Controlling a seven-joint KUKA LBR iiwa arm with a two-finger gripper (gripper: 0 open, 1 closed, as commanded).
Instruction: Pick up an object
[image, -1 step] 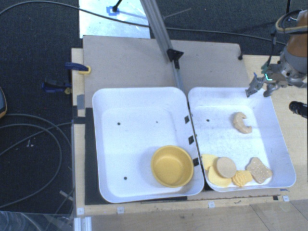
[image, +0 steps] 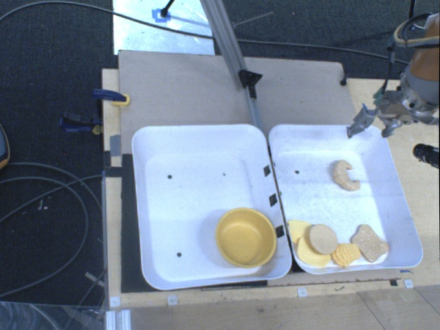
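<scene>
At the right bin's (image: 395,177) one-o'clock corner, the gripper (image: 375,124) is seen spread open, nothing held; the croissant (image: 344,174) is noted at its seven o'clock.

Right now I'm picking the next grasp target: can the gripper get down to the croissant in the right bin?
Probably yes. The gripper hangs open over the right bin's far edge, and the croissant lies alone on bare floor, apart from the other food pieces.

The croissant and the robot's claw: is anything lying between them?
No. In the camera view, only bare white bin floor separates the croissant from the open gripper, which hangs over the right bin's far edge.
</scene>
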